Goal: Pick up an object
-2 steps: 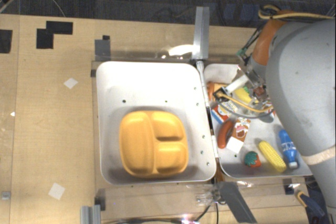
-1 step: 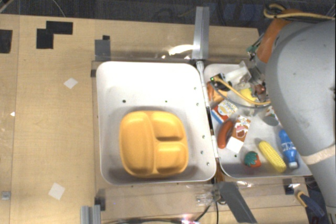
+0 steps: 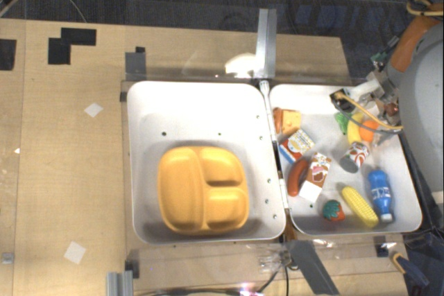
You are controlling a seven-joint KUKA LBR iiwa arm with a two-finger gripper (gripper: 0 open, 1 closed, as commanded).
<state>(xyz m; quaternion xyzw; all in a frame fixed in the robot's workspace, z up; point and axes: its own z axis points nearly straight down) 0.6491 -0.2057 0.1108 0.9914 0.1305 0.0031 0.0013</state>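
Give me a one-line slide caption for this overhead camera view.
Arm above right bin of toy food; yellow divided tray in left bin.

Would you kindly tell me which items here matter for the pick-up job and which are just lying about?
Part of the job:
- pincer, at the right bin's far right corner
- pickable toys in that bin: corn cob, blue bottle, red sausage, green-red ball

Just lying about:
- yellow divided tray in the left bin

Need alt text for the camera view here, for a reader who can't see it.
Seen from above: a right bin of small toy foods, among them corn, a blue bottle and a sausage, and a left bin with a yellow tray. The arm reaches in at the right bin's far right corner.
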